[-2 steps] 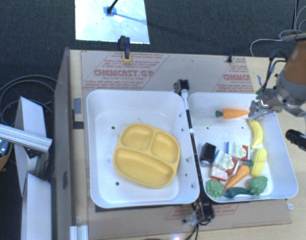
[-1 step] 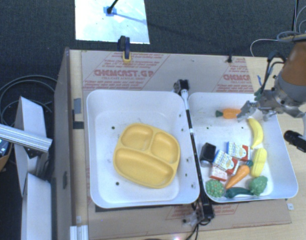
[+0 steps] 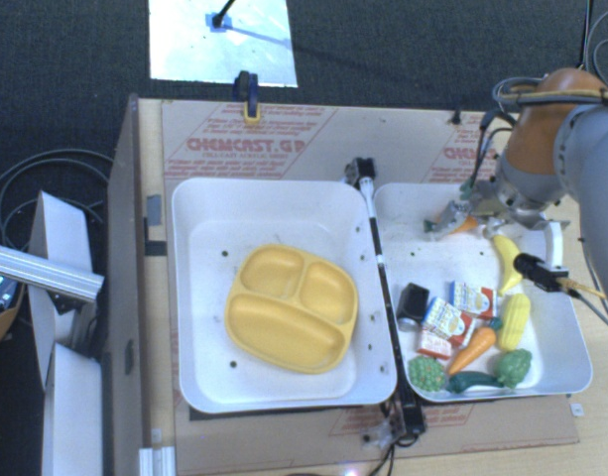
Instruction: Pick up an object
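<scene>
The right bin (image 3: 581,350) holds toy foods: a banana (image 3: 506,256), a corn cob (image 3: 515,320), a carrot (image 3: 472,349), two broccoli pieces (image 3: 425,373) (image 3: 514,366), a black block (image 3: 413,303) and small printed cartons (image 3: 445,317). My gripper (image 3: 448,224) is low over the far part of this bin, at the end of the grey arm with its orange band (image 3: 542,132). A small orange piece (image 3: 466,227) lies right at the gripper's tip; whether it is held I cannot tell.
The left bin (image 3: 199,266) holds a yellow divided plate (image 3: 292,306). A black rail (image 3: 380,266) runs between the bins. A black cable and plug (image 3: 538,268) hang from the wrist over the banana. Cardboard (image 3: 284,137) lies beneath both bins.
</scene>
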Motion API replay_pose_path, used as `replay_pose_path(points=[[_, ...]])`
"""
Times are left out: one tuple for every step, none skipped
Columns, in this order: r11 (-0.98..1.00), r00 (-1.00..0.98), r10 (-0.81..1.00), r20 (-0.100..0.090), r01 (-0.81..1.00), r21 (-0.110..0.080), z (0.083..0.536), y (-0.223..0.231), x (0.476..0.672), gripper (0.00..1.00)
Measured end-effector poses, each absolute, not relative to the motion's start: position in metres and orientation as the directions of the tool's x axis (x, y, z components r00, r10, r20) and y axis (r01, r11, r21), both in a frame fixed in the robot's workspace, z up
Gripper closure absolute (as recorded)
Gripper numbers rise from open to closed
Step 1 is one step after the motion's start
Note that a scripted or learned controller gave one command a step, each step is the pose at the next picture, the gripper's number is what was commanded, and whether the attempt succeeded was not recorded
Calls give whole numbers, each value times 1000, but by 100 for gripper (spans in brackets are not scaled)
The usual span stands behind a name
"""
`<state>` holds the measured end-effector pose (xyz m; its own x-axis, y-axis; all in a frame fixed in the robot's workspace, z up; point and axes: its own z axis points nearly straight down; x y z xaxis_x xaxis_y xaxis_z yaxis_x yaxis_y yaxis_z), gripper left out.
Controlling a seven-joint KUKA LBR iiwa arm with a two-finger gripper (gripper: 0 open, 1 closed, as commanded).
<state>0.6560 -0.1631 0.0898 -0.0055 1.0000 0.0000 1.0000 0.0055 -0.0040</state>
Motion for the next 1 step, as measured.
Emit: replay_pose_path(points=[[2,-2,1000,-10,1000,-22,88,-153,665,0]])
